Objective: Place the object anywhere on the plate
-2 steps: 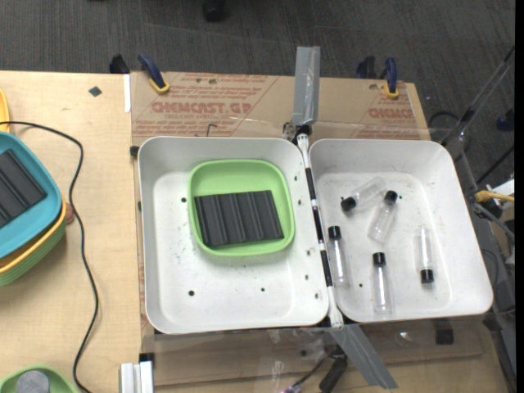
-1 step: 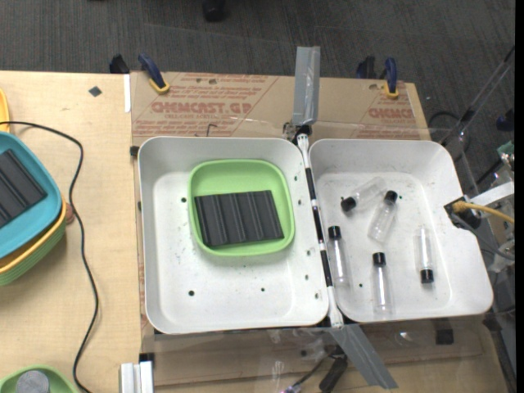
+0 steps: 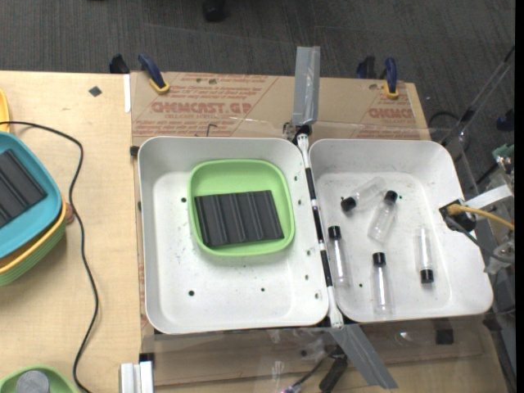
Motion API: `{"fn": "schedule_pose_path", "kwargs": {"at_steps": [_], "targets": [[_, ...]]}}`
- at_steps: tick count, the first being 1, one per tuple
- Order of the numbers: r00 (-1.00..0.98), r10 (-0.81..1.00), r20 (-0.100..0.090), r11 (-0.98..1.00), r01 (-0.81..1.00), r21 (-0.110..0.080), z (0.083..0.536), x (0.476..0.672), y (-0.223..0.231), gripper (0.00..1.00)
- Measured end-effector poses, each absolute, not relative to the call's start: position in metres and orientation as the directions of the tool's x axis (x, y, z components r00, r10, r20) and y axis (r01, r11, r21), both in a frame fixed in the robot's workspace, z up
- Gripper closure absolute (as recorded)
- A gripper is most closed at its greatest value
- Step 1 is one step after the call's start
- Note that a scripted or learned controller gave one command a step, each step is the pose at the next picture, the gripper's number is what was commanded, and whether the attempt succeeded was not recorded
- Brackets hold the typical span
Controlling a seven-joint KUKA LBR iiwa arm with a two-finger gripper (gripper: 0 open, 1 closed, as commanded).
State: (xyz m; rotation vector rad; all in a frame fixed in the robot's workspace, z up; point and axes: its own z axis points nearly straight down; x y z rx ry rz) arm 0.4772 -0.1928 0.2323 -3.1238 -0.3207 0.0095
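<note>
A pale wooden bench point(image 3: 65, 105) runs across the view, with a sheet of printed cardboard point(image 3: 213, 101) lying under the two white bins. Two blue clamps point(image 3: 153, 74) pin the cardboard at its far edge, and a grey strip of tape point(image 3: 306, 80) runs up from the joint between the bins.

The left bin point(image 3: 164, 285) holds a green plate point(image 3: 241, 178) in its far half, and a dark ridged pad point(image 3: 239, 218) lies flat on the plate, covering most of its floor.

The right bin point(image 3: 442, 178) holds five clear tubes with black caps, all well apart from the plate. One tube point(image 3: 334, 256) lies along the bin's left wall. A second tube point(image 3: 379, 283) lies near the front, and a third tube point(image 3: 424, 254) lies to the right of it. Two more tubes point(image 3: 381, 216) lie tilted and close together toward the far side.

At the left edge of the bench sit a teal tub point(image 3: 24, 195) and a black cable point(image 3: 82, 219).
</note>
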Motion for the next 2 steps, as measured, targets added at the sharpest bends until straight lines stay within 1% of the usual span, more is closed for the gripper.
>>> {"fn": "schedule_pose_path", "kwargs": {"at_steps": [1,2], "targets": [[0.98,0.199,-0.005,-0.98,0.199,-0.002,0.2367,0.4768,-0.2224,0.0],[0.98,0.201,-0.007,-0.98,0.201,-0.002,0.2328,0.4768,-0.2219,0.0]]}}
